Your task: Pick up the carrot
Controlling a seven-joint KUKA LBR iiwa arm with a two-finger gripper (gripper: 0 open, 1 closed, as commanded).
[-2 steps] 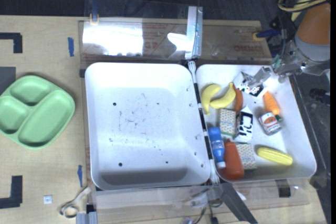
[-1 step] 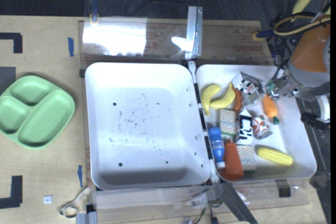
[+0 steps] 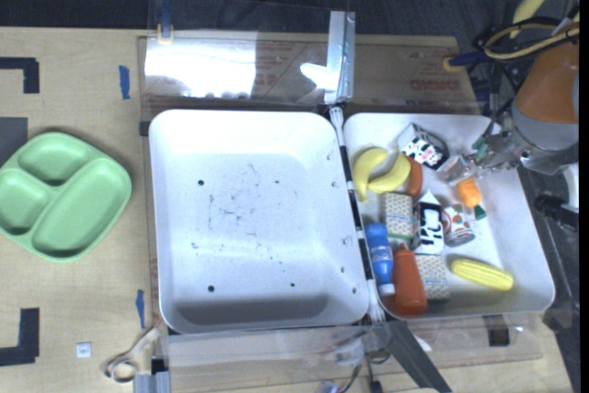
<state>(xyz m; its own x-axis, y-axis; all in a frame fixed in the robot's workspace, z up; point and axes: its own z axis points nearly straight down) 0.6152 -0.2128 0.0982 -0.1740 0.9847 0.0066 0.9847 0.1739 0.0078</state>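
A: Where is the carrot?

B: In the right bin, in its upper right part. It is a small orange piece with a green tip, lying just above a small can.

A: And the pincer?

B: Just above the carrot, near the bin's top right corner. It is a blur of metal at the end of the grey arm; I cannot tell whether it is parted or closed, and nothing is seen gripped in it.

A: What else lies in that bin?

B: A banana at the upper left, a corn cob at the lower right, a blue bottle beside a red-orange bottle along the left wall, and a black-and-white carton in the middle.

A: Around it?

B: The left bin touches it at the shared wall. A green divided plate sits on the counter, well apart at the far left.
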